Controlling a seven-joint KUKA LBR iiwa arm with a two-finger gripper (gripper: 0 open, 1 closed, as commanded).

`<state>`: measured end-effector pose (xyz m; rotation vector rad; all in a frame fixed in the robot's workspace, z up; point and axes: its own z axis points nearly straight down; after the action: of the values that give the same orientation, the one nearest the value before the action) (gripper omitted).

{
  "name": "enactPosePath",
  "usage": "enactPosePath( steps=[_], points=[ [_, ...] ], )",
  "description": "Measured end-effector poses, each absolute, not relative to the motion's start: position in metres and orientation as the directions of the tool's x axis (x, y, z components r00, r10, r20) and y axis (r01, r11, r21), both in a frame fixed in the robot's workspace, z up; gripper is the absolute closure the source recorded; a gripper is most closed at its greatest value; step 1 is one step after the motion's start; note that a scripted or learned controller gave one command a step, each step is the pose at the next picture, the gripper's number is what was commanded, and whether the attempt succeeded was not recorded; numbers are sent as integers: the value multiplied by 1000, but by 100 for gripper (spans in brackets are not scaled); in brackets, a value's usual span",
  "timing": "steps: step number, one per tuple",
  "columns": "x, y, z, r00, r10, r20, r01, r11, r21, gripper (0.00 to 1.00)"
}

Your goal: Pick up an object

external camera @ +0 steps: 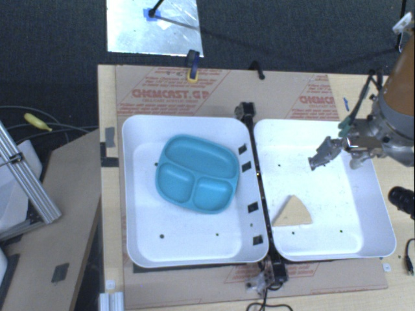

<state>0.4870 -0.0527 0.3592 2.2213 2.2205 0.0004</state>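
Note:
A tan triangular wedge [294,212] lies flat near the front left of the right bin [369,232]. A blue divided plate [196,173] with three compartments rests in the middle of the left bin [139,238]. My gripper [337,153] hangs over the upper right part of the right bin, well above and to the right of the wedge. One finger [322,154] points left and down, the other [358,160] sits further right, with a clear gap and nothing between them.
Both bins sit on a cardboard sheet [168,92]. A black divider with clips [254,173] runs between the bins. A shiny metal plate [152,15] lies behind the bench. A metal frame [23,180] stands at the left.

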Motion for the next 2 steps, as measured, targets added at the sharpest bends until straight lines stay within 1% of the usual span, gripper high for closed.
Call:
enactPosePath(
  steps=[1, 2],
  points=[
    [487, 50, 357, -15, 1000, 3, 1000, 15, 2, 0],
    [487, 61, 499, -6, 1000, 4, 1000, 6, 20, 0]
  ],
)
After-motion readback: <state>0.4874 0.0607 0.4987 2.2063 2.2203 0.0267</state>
